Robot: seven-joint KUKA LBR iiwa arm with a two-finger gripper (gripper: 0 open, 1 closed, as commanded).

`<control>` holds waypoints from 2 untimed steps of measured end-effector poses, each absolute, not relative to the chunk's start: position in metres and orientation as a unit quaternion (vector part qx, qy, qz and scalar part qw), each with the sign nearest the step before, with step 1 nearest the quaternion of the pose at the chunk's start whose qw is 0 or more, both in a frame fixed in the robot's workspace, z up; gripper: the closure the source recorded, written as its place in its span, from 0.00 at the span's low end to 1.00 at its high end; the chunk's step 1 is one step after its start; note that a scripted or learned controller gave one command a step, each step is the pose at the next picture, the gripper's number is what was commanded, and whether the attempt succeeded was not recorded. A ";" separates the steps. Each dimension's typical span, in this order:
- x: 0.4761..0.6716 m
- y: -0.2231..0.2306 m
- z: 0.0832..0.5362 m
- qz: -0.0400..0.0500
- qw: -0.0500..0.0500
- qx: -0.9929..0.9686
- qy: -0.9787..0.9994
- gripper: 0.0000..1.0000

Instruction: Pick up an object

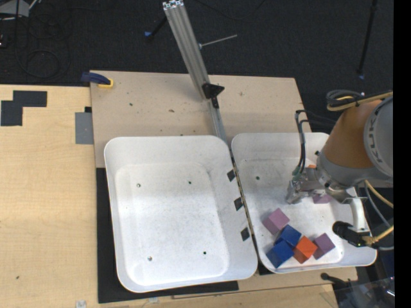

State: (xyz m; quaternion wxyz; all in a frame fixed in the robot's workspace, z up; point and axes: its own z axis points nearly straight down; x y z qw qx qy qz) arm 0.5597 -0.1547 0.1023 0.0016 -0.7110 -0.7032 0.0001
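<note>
Blocks (292, 241) cluster in the right bin (270, 156); the gripper (299, 191) hangs just above them, grip state unreadable, wrist covering a purple piece (320, 198).

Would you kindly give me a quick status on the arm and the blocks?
Tool low in right bin, fingers unclear. Nothing seen held. Blocks clustered near front: purple block, blue blocks, orange block. Path clear.

1. Two white bins are seen: the left bin (168, 213) and the right bin (270, 165), both finely dark-speckled.
2. In the right bin, a pink block (277, 221), two blue blocks (284, 244), an orange block (304, 249) and a purple block (323, 243) are seen.
3. The arm (356, 143) is grey with an orange band.
4. The bench (154, 104) is tan.
</note>
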 end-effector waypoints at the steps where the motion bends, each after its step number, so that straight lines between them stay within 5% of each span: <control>1: 0.560 -0.156 0.166 -0.001 -0.001 -0.707 -0.707 1.00; 2: 0.560 -0.154 0.229 -0.001 -0.002 -0.707 -0.708 1.00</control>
